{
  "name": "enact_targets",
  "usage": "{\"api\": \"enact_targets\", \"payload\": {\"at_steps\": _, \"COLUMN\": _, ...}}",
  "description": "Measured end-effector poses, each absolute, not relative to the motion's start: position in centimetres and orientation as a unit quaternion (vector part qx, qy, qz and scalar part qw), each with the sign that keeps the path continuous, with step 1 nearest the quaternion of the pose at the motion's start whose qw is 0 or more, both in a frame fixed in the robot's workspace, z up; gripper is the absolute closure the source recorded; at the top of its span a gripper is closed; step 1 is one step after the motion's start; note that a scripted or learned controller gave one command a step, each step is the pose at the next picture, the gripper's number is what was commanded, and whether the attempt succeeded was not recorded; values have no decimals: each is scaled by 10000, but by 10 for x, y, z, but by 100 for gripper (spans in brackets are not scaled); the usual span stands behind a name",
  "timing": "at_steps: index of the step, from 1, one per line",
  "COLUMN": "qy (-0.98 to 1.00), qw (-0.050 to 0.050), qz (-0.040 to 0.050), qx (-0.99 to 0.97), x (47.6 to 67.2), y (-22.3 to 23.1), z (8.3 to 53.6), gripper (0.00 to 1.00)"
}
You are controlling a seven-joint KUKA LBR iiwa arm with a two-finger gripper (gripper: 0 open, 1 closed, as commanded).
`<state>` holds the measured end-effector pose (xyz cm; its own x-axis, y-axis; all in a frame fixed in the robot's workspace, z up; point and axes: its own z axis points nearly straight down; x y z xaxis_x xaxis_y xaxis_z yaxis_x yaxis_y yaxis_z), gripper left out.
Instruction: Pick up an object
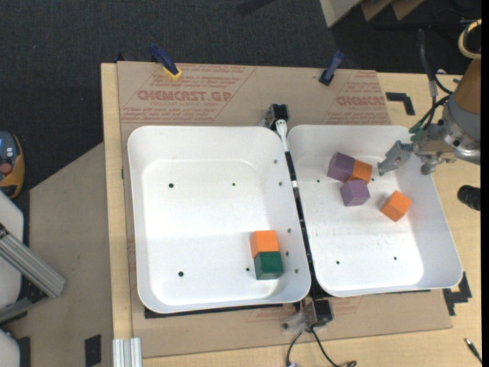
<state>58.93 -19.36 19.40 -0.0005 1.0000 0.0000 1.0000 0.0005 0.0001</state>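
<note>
In the right bin (428, 262), two purple blocks (341, 166) (354, 193) flank a small orange block (361, 172) that touches both. A larger orange block (395, 205) lies apart, to their right. The left bin (153, 205) holds an orange block (264, 241) pressed against a green block (268, 264) near its front right corner. My gripper (408, 162) hangs over the right bin's far right part, just right of the small orange block. It is open, with nothing between its fingers.
The bins meet along a black divider strip (293, 189) with clamps at both ends. They rest on a cardboard sheet (199, 94) held by two blue clips at the back. The arm's cables (428, 75) trail at the right edge.
</note>
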Motion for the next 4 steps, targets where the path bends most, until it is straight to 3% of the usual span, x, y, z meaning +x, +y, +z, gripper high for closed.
{"api": "enact_targets", "payload": {"at_steps": 1, "qy": 7078, "qw": -2, "qz": 12, "qx": 7064, "x": 602, "y": -219, "z": 107, "gripper": 0}}
{"api": "enact_targets", "payload": {"at_steps": 2, "qy": 7077, "qw": -23, "qz": -5, "qx": 7065, "x": 564, "y": -180, "z": 117, "gripper": 0}}
{"api": "enact_targets", "payload": {"at_steps": 3, "qy": 7073, "qw": 11, "qz": 3, "qx": 7069, "x": 567, "y": -183, "z": 127, "gripper": 100}}
{"api": "enact_targets", "payload": {"at_steps": 4, "qy": 7055, "qw": -34, "qz": -13, "qx": 7087, "x": 485, "y": -187, "z": 140, "gripper": 100}}
